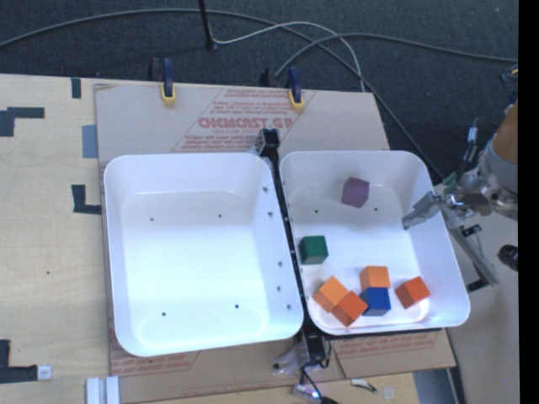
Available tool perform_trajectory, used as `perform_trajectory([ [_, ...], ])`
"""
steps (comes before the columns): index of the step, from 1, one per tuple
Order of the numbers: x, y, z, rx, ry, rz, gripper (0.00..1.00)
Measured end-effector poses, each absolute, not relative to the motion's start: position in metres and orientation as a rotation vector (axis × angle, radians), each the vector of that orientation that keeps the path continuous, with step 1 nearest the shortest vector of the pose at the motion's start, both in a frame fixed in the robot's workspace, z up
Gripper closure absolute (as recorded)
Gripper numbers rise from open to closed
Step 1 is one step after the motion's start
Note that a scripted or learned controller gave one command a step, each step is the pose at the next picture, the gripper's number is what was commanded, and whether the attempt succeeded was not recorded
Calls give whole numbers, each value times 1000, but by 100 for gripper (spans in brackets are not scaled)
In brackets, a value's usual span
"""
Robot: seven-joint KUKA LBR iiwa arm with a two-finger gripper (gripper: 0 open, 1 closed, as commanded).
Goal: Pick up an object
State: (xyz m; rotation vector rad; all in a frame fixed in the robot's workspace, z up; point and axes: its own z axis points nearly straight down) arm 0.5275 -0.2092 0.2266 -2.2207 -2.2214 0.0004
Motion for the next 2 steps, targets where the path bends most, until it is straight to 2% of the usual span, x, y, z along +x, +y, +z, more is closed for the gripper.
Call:
perform_trajectory([
  [1, 521, -185, 91, -2212, -2216, 9, 0],
  [2, 488, -189, 90, -2223, -2222, -2, 0],
])
